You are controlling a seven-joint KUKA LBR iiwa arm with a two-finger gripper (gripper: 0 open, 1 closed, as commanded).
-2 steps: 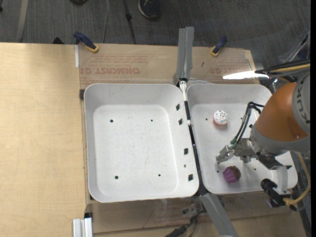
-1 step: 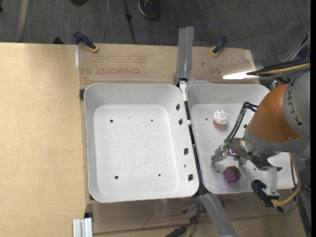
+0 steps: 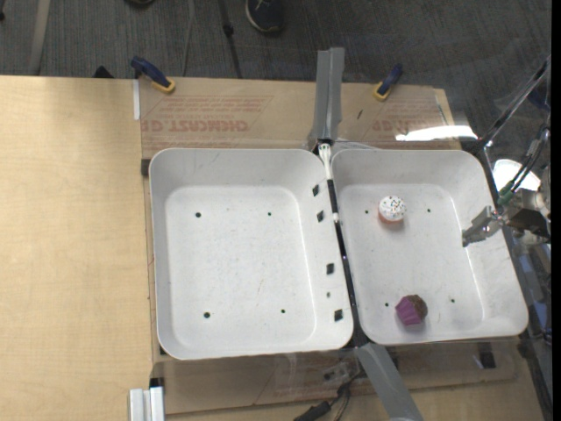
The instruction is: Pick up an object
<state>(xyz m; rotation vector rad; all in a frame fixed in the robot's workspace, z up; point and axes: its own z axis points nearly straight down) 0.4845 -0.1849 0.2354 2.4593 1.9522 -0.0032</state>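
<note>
The tool is seen over the right bin's right rim; how far open cannot be told, and nothing is seen held. Inside that bin are listed a white speckled ball toward the far side and a purple object by the near rim.

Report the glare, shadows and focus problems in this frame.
Camera view: a blown-out glare patch sits on the cardboard behind the right bin; light is otherwise even, with only soft shadows under the white speckled ball and purple object; the end effector at the right rim looks slightly blurred; bin surfaces stay sharp.
</note>
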